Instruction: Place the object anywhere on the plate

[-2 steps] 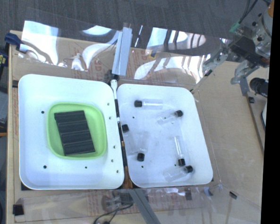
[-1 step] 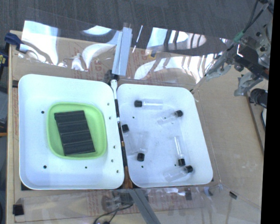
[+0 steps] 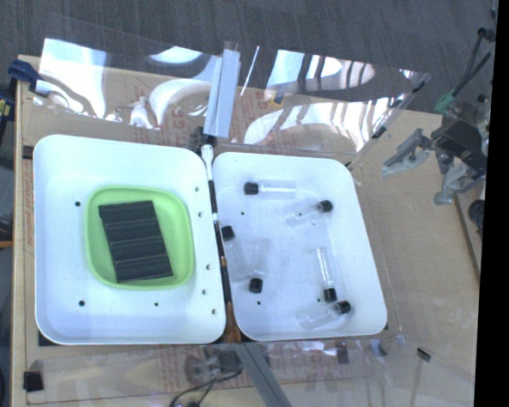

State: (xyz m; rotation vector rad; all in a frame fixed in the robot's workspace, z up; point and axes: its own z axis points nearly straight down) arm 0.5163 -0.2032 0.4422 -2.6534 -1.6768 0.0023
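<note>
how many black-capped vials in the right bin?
6, possibly more, since clear glass hides on white: top, upper right, left edge, lower left, right of centre, bottom right.

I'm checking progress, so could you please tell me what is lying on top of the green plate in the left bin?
A dark ribbed rectangular block lies on the square green plastic plate, slightly askew. It covers the plate's middle, so whatever is beneath it cannot be seen.

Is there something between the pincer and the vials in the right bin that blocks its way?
Nothing visible blocks it. The pincer is outside the right bin, past its upper right corner, and the clear vials lie open on the bin floor. The green plate in the left bin already carries a dark ridged block.
</note>
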